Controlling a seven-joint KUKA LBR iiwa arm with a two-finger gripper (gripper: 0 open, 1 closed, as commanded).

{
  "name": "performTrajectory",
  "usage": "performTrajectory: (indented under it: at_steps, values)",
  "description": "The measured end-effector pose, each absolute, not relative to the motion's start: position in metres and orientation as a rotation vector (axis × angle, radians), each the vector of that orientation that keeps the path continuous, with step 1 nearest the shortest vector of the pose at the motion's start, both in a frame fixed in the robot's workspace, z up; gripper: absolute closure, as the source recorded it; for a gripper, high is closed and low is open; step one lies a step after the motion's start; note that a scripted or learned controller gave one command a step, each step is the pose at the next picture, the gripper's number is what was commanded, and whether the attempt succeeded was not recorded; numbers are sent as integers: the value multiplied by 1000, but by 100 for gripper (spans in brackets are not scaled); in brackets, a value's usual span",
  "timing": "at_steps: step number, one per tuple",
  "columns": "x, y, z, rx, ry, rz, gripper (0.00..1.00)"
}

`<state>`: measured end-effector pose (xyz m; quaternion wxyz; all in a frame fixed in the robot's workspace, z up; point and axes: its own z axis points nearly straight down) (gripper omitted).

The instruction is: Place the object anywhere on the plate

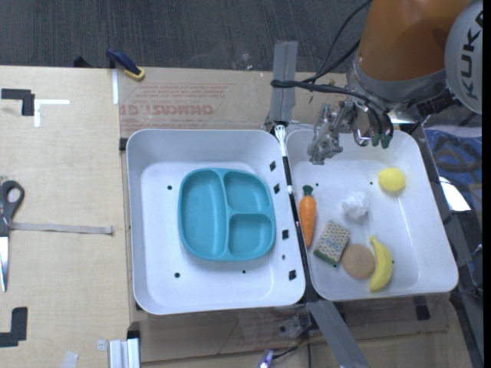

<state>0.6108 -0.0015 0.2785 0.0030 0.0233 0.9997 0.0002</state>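
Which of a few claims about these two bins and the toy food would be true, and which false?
1. The plate lies in the left bin. True.
2. The carrot lies on the plate. False: it lies in the right bin, by the wall next to the left bin.
3. The banana touches the round cookie. True.
4. The lemon sits in the left bin. False: it is in the right bin, near the far right corner.
5. The gripper is over the plate. False: it is at the right bin's far edge.
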Motion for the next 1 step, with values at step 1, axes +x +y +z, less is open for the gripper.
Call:
performTrajectory:
  at_steps: [1]
  values:
    - [607, -83, 374, -232, 3125, -1, 100]
